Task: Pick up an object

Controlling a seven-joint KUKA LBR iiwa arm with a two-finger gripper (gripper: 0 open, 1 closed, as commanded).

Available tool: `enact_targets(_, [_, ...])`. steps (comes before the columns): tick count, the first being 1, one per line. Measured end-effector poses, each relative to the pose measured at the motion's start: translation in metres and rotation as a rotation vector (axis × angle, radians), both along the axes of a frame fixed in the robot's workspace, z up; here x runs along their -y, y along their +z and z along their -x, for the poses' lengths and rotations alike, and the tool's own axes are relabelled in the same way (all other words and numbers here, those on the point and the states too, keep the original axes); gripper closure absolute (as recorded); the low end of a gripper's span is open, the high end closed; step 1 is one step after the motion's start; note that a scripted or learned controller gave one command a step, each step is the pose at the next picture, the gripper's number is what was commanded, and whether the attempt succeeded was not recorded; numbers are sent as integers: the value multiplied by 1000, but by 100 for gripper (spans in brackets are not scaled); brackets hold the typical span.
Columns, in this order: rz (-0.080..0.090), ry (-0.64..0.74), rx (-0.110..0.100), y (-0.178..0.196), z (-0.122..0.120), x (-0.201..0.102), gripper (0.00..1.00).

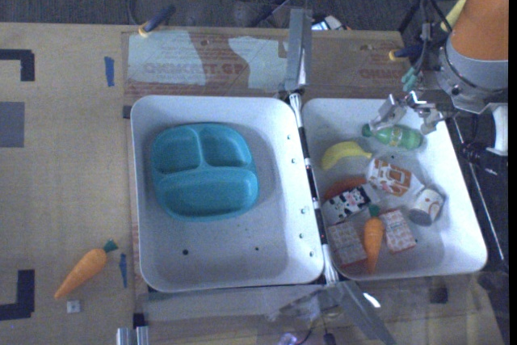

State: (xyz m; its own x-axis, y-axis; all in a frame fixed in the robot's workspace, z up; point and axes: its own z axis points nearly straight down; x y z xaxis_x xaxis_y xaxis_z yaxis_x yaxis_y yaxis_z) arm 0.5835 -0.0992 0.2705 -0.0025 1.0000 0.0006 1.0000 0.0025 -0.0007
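I see a tan bench bearing two white bins. The gripper hangs over the right bin, fingers spread, nothing between them. A green bottle lies just below it, beside a banana.

Soft even daylight, faint shadows, slightly blurred overall (edges softest)

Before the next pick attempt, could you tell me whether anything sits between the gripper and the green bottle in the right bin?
Nothing visible does: the gripper hangs right over the green bottle; the banana lies off to the side.
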Motion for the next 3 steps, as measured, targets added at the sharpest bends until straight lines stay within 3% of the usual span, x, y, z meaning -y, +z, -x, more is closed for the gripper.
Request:
enact_targets(1, [1,-14,2,-140,17,64,0])
enact_targets(2, [-2,71,40,-164,14,91,0])
enact_targets(3, [-1,70,44,-153,13,91,100])
